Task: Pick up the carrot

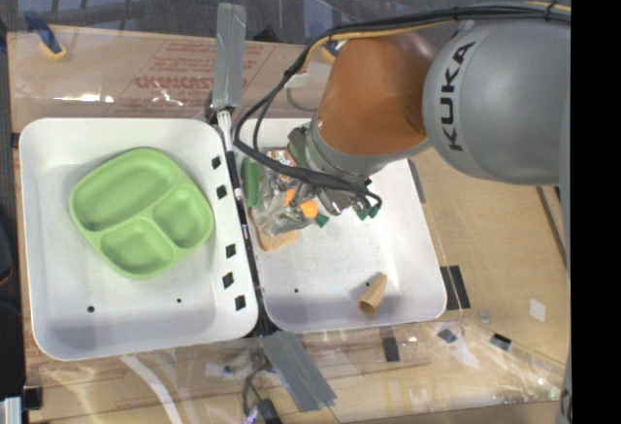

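The gripper (296, 204) is down among a small heap of items at the left side of the right bin (408, 301), and whether it is spread or closed cannot be made out under the wrist. A small orange piece, probably the carrot (309, 210), lies just beside it. It looks like a light, stiff toy (likely smooth and slippery), best pinched across its middle. A green divided plate (142, 211) sits in the left bin (58, 306).
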`<state>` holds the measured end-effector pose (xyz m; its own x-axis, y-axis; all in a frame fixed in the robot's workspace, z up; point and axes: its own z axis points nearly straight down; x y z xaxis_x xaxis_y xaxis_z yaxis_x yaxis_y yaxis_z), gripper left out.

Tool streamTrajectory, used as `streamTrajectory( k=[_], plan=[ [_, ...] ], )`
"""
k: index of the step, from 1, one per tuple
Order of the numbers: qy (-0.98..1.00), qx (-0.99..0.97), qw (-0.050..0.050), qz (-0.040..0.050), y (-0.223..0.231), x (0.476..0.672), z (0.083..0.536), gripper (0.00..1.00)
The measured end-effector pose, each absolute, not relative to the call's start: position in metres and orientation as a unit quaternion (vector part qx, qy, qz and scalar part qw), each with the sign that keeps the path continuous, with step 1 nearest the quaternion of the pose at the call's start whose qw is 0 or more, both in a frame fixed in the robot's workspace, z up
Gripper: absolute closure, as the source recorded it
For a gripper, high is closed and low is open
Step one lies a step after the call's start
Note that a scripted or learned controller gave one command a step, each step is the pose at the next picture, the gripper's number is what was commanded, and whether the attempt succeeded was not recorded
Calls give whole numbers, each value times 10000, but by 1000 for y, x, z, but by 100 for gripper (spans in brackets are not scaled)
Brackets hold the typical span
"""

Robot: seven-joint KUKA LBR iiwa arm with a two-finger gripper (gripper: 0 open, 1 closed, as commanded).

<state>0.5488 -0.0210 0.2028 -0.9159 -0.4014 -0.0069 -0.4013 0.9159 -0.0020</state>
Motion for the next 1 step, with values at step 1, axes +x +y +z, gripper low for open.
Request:
streamTrajectory(
  k=[1],
  plan=[
    [9878, -1558, 38, -3, 18, 593, 276, 100]
  ],
)
